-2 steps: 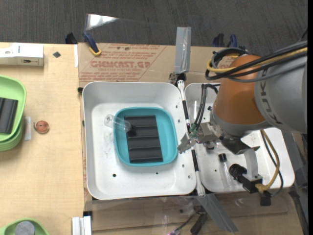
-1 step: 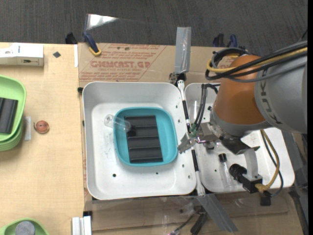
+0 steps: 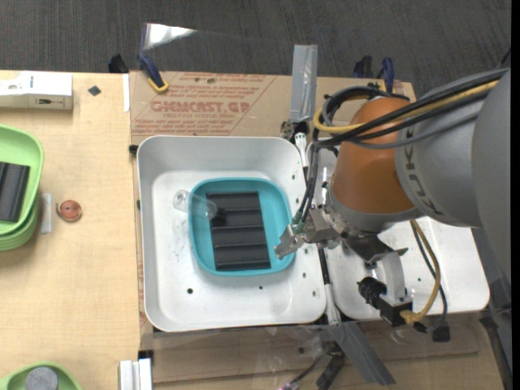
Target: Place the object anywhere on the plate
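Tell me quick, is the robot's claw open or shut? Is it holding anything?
Gripper: at the right rim of the teal plate; whether it is open, shut or holding anything cannot be told.

Arm (image 3: pixel 406 161) perhaps blocks plate's (image 3: pixel 203 254) right.

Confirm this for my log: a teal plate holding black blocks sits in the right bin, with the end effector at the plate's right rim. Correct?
Not quite. The camera view shows the teal plate in the left bin, not the right one. The rest stands: black blocks lie on the plate, and the end effector is at its right rim.
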Controlling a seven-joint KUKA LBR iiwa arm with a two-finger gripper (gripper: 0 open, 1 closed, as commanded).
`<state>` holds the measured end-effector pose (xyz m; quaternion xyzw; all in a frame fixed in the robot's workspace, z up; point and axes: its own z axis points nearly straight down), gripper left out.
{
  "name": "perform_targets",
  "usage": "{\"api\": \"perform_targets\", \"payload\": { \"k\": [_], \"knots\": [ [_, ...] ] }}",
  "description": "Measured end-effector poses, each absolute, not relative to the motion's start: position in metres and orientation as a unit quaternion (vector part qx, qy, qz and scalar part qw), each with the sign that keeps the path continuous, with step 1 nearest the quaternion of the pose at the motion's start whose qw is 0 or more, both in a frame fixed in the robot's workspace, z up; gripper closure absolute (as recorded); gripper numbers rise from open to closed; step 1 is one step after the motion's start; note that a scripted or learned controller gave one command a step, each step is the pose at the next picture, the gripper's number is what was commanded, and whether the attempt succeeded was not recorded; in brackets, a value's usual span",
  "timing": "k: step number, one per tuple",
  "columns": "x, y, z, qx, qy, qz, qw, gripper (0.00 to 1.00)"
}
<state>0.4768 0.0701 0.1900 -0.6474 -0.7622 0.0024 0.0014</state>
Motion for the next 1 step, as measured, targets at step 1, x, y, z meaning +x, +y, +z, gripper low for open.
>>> {"api": "perform_targets", "payload": {
  "k": [1],
  "knots": [
    [0.4775,0.0680,0.1980,-0.649,-0.761,0.0037,0.002,1.00]
  ]
}}
